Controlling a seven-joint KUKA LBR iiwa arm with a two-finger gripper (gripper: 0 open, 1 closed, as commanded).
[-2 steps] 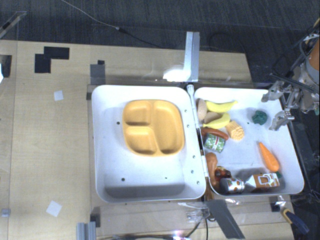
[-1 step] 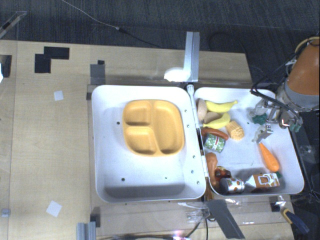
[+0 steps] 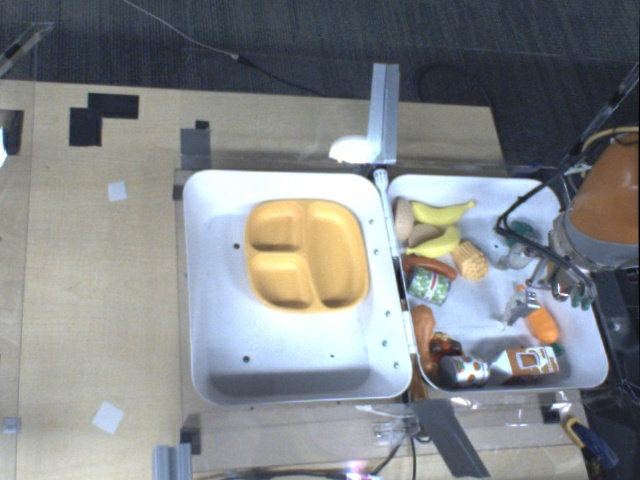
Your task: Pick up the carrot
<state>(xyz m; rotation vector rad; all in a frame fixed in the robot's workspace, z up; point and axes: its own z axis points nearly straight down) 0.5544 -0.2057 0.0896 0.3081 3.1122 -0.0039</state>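
Landmark: take the carton (image 3: 531,362) lying on its side by the near wall of the right bin (image 3: 590,368) as your reference; every place below is given from it.

Carrot: you will find the carrot (image 3: 542,326), a short orange piece, just above the carton's right end, toward the far wall, lying on the bin floor.

Gripper: the gripper (image 3: 524,303) sits above the carton and a little left of the carrot, its metal tip low over the bin floor.

Carrot to gripper: the carrot lies just beside the gripper, on its right and slightly nearer the carton. You can see it out to the side of the tip, not between the fingers.

Gripper state: you cannot tell from this view whether the fingers stand apart or closed; the tip is small and tangled with cables.

Arm: the orange band (image 3: 608,203) and grey wrist hang well up and to the right of the carton, over the bin's right wall.

Can: a dark can (image 3: 462,370) lies just left of the carton, close to touching its end.

Sausage: a reddish sausage-like piece (image 3: 424,323) lies up and left of the carton, near the bin's left wall.

Bananas: two yellow bananas (image 3: 441,211) lie well beyond the carton, toward the far left corner.

Corn: a corn piece (image 3: 470,261) sits up and left of the carton, between the bananas and the gripper.

Tray: the yellow divided tray (image 3: 305,253) rests in the left bin (image 3: 215,368), well left of the carton.
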